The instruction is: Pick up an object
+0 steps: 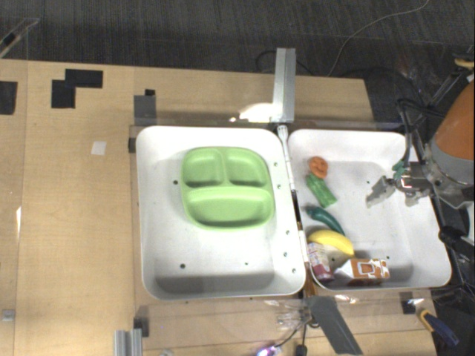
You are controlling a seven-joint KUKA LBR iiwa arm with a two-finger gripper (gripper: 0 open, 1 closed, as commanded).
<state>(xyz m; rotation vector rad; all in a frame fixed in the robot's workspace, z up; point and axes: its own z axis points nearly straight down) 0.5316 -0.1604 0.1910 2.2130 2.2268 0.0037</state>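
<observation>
My gripper hangs over the right part of the right bin, above bare white floor, and nothing is visibly held in it. To its left a row of objects lies along the bin's left side: a small orange piece, a light green vegetable, a dark green one and a yellow banana. A brown and white packet and a small printed pack lie at the bin's front left. All of these sit apart from the gripper.
The left bin holds a green divided plate. A metal post stands at the back between the bins. Cables and the arm's base crowd the right edge beyond the right bin.
</observation>
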